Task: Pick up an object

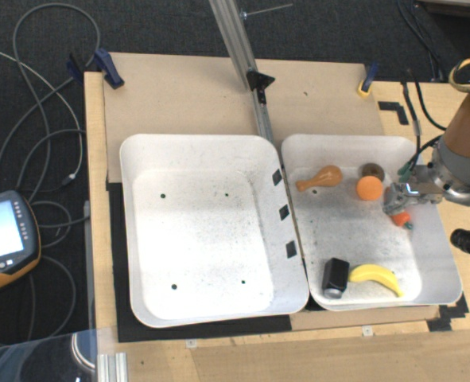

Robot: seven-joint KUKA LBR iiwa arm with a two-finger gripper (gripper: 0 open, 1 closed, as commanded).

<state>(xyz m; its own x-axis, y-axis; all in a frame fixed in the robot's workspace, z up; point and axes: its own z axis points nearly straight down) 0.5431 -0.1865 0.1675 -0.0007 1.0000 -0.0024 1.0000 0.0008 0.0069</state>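
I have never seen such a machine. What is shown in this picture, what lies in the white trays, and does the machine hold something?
One camera looks down at a slant on a wooden bench. The grey and orange robot arm reaches in from the right. Its end effector hangs over the right bin, close to a small red object. I cannot tell whether it holds anything. That bin also contains an orange ball, a tan pear-shaped piece, a brown round object, a banana and a black block. The left bin lies beside it.
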